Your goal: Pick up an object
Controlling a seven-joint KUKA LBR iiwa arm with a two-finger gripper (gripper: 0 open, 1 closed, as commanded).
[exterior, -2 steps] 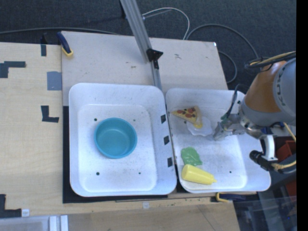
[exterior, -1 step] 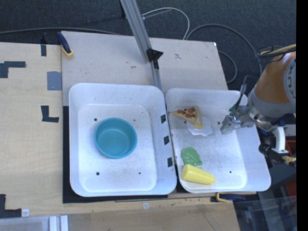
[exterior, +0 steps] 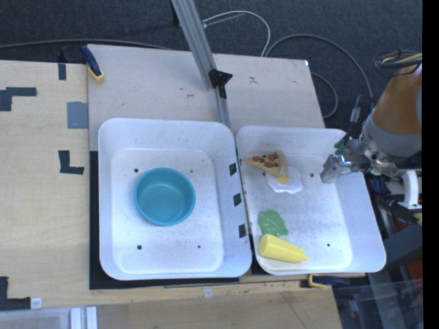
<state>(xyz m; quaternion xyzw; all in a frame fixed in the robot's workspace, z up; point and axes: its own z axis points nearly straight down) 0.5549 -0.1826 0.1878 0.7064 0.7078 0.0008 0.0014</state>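
Two white bins [exterior: 106,204] sit on the bench. Gripper [exterior: 331,171] hovers above the right bin; finger opening cannot be determined. Pizza slice [exterior: 270,164] lies nearby, left. Risk: flat slice may slip during closure

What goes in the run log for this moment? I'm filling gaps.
pincer: over right bin, upper right | holds: nothing seen | right bin: pizza slice, green piece, yellow piece | left bin: blue bowl

Smooth, matt white plastic bins [exterior: 171,132]; glossy blue plastic bowl [exterior: 164,196]; pale wood-grain bench [exterior: 38,204]; brushed metal pole [exterior: 195,29]; shiny yellow plastic piece [exterior: 281,249] at near right.
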